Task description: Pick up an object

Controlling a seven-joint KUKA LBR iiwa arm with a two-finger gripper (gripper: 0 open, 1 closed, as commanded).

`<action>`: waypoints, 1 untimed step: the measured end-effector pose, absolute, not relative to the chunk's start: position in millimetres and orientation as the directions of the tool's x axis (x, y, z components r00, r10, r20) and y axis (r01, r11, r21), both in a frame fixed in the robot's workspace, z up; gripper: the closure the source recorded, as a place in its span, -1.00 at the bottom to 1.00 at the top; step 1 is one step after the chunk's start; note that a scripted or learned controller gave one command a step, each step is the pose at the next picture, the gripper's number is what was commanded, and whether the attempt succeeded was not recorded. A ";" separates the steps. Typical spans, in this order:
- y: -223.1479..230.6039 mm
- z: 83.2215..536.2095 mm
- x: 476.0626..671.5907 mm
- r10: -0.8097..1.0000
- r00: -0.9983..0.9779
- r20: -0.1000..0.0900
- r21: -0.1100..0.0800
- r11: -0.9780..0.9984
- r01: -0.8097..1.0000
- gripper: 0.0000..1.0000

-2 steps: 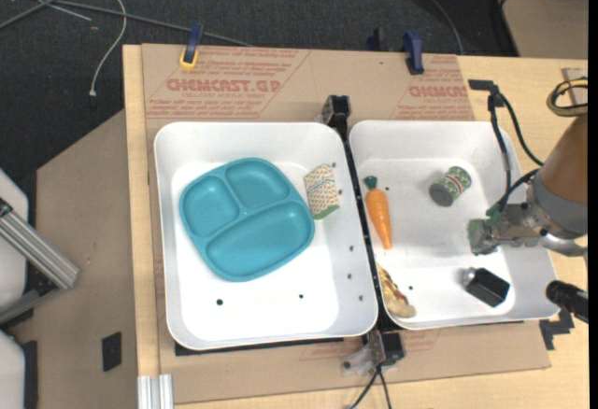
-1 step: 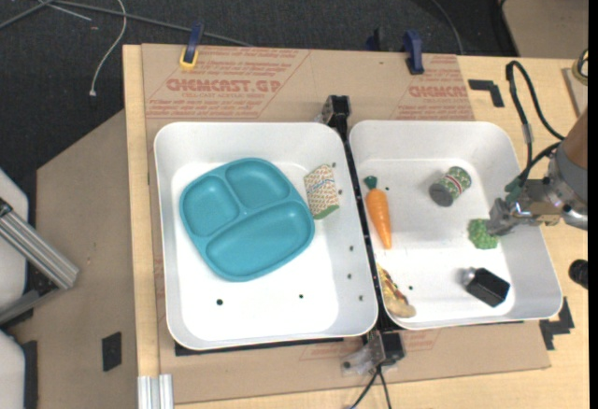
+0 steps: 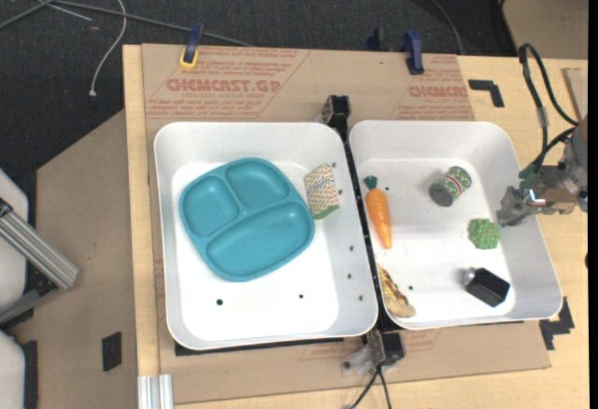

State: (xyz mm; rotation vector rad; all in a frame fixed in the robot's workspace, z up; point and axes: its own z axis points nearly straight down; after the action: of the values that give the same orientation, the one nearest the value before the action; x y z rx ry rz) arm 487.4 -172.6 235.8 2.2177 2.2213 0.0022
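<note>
End effector (image 3: 516, 208) at right bin's rim; jaw state unclear. Broccoli (image 3: 483, 232) just beside it, lower left: likely light, bumpy. Pinch across the crown.

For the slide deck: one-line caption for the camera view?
Arm's hand at right bin's edge beside broccoli; carrot, can, black box nearby; blue plate left.

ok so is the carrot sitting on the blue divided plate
No. The carrot lies in the right bin beside its left wall, while the blue divided plate sits in the left bin.
</note>
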 end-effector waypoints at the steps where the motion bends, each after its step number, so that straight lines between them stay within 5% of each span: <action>1: -117.2 244.4 493.7 1.000 -0.005 0.001 0.002 0.005 1.000 1.00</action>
State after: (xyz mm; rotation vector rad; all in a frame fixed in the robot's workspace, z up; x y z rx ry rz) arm 493.7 -117.2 244.4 2.2151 2.2266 0.0032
